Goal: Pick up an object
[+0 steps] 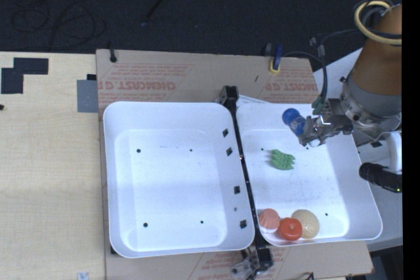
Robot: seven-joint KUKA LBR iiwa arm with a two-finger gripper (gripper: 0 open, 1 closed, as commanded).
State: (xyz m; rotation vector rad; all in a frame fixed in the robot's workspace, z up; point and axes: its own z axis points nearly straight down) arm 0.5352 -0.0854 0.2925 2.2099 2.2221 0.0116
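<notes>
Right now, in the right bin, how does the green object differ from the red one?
The green object is leafy and irregular in outline; the red object is round and smooth. The green object lies alone mid-bin, apart from everything; the red object sits at the near edge, wedged between a pink piece and a beige ball, touching both. The green object lies nearer the gripper. Both rest in the right bin, ungrasped.

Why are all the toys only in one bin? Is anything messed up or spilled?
Nothing looks spilled or broken. The green toy, blue thing by the gripper, and three round pieces huddled in the near corner all sit in the right bin.
</notes>
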